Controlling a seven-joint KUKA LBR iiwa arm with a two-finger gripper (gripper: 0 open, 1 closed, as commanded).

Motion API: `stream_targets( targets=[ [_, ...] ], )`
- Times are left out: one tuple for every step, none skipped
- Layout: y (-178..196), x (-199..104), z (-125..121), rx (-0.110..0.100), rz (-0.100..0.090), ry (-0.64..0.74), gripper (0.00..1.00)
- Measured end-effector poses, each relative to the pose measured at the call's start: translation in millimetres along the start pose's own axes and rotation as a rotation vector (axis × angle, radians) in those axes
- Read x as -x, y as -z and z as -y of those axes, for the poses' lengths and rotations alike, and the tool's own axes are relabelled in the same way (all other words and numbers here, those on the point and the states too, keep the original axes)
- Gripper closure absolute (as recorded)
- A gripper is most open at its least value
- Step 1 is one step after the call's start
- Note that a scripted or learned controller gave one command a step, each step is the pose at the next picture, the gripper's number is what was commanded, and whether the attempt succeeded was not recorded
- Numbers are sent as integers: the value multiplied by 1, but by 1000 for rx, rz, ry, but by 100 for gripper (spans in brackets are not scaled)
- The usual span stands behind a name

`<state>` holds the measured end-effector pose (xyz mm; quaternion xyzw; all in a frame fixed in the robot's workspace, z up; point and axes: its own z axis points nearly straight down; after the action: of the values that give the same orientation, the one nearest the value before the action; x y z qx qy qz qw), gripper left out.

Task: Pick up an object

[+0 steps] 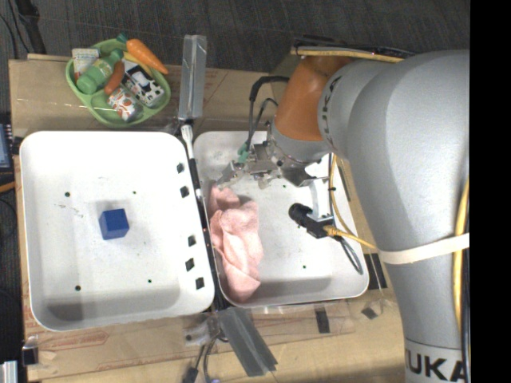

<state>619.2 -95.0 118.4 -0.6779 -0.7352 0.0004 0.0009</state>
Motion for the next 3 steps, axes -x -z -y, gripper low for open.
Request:
stream_targets(
  targets=[
    [-27,16,51,-2,-1,53,0],
    [-27,50,70,-2,-1,12,0],
    [-26,-4,38,2,1,244,0]
  ],
)
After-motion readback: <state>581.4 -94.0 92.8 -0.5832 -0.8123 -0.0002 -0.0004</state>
